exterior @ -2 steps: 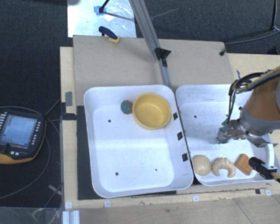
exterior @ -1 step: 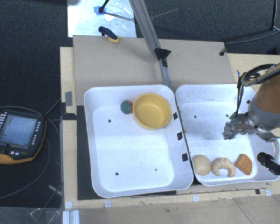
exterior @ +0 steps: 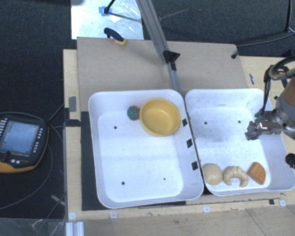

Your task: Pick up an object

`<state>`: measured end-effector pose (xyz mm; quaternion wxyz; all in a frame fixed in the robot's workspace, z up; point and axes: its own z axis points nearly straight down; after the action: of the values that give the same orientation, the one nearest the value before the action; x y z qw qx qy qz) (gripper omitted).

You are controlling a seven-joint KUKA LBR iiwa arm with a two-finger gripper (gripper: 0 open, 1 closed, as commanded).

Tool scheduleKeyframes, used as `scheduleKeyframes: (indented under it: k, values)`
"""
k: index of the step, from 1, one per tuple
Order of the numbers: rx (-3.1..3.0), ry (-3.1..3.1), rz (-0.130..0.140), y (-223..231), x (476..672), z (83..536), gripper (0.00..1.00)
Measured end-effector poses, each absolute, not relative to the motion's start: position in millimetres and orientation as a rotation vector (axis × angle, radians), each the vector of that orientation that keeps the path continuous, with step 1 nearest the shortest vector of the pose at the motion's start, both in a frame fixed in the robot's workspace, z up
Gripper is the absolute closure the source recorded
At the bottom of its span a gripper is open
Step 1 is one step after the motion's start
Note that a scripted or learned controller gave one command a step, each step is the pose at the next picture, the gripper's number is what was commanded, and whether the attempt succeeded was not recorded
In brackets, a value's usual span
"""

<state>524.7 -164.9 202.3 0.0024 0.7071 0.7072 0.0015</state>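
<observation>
- Gripper [exterior: 258, 128] hangs over the right bin [exterior: 221, 98], near its right wall; whether it is spread or pressed together I can't tell from this angle, and nothing shows in it.
- Pickable things lie well apart from it along that bin's front edge: a pale bun [exterior: 212, 173], a croissant [exterior: 236, 175], an orange waffle piece [exterior: 257, 172].
- Risk, as I judge it: these three sit packed together against the wall, so a descent could nudge a neighbour or clip the rim.
- Arm [exterior: 292, 102] reaches in from the right, wrist bent downward.

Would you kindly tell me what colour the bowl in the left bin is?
The bowl is yellow, seen in the camera view.
</observation>
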Motion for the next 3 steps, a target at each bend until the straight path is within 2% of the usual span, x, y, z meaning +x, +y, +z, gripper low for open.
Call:
scheduleKeyframes:
  k: [1,2,3]
  values:
    - [2.216,2.219,0.006,-164,523.9,265,1.00]
    - [2.220,2.221,0.001,-164,524.3,275,1.00]
    - [2.216,2.227,0.001,-112,530.9,260,1.00]
